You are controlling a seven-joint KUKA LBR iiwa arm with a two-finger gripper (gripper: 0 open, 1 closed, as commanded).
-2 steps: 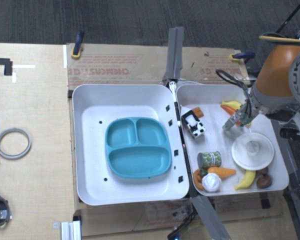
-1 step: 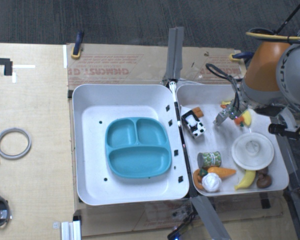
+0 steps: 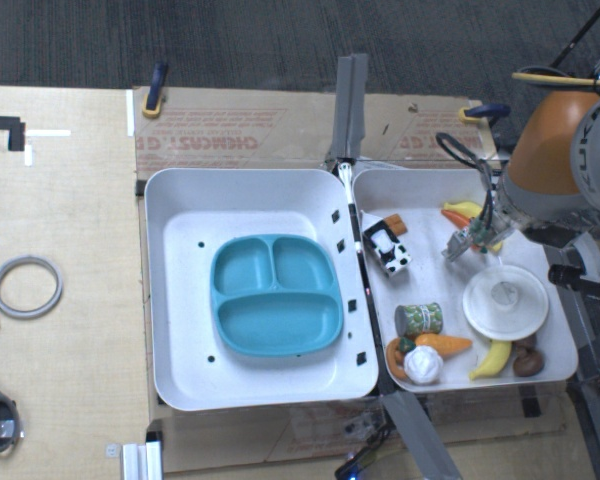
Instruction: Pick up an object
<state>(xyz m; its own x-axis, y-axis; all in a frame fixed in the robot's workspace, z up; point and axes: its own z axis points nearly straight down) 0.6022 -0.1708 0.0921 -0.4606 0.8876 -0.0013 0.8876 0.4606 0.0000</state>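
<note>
While the gripper (image 3: 467, 245) hangs low in the right bin (image 3: 565, 363), nothing visibly caught, it should centre squarely over the yellow toy (image 3: 462, 210) before closing.

Bins (image 3: 170, 268): white. Tray (image 3: 276, 295): light blue. Banana (image 3: 491, 359): yellow. Carrot (image 3: 443, 344): orange. Can (image 3: 420, 318): green. Cow (image 3: 393, 257): black-and-white patches. Lid (image 3: 506, 303): white. Desk (image 3: 60, 168): pale wood. Tape roll (image 3: 24, 286): grey.
</note>
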